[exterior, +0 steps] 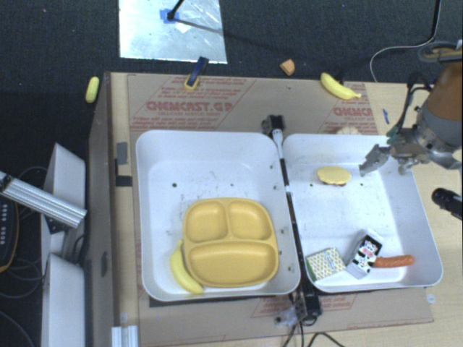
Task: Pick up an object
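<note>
The right bin holds a flat round yellow piece near its back. At its front lie a green and white box, a black and white carton and an orange sausage-like toy. My gripper hangs over the back right of this bin, to the right of the yellow piece and apart from it. It is open, with nothing between its fingers. In the left bin a yellow divided plate lies with a toy banana against its left edge.
A second banana and a small orange lump lie on the cardboard behind the bins. A black clip joins the bins at the back. A yellow item sits at the bench's far left corner, and a silver sheet lies on the floor.
</note>
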You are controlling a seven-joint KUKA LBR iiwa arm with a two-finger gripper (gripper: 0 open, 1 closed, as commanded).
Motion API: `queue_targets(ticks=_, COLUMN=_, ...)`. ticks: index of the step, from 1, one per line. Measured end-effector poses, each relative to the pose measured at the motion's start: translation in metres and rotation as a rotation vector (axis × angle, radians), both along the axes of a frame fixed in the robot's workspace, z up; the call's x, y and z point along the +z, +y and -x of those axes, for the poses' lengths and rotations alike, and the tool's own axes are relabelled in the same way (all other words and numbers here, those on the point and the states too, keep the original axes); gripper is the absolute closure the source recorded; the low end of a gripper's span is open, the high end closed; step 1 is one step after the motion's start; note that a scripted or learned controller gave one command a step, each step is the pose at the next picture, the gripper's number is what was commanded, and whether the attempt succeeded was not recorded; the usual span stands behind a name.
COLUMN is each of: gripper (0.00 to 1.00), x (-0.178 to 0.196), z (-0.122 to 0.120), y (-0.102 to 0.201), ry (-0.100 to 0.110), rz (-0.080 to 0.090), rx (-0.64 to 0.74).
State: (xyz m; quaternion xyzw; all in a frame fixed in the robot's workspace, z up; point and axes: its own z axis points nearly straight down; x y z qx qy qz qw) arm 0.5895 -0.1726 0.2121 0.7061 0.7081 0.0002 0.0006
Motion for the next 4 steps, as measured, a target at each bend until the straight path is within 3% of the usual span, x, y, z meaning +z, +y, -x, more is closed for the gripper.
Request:
queue_targets(ticks=1, gripper=0.0, x=-0.048, z=-0.035, y=0.059, ry=0.0, rz=-0.001, rx=0.002)
queue_targets(ticks=2, gripper=0.0, x=-0.108, z=-0.062, y=0.058, ry=0.0, rz=0.0, rx=0.002)
queue_targets(ticks=3, gripper=0.0, x=-0.127, z=-0.068, y=0.058, ry=-0.001, rz=0.0, rx=0.002)
queue_targets(ticks=4, gripper=1.0, x=-0.116, z=-0.069, y=0.058, ry=-0.005, rz=0.002, rx=0.005)
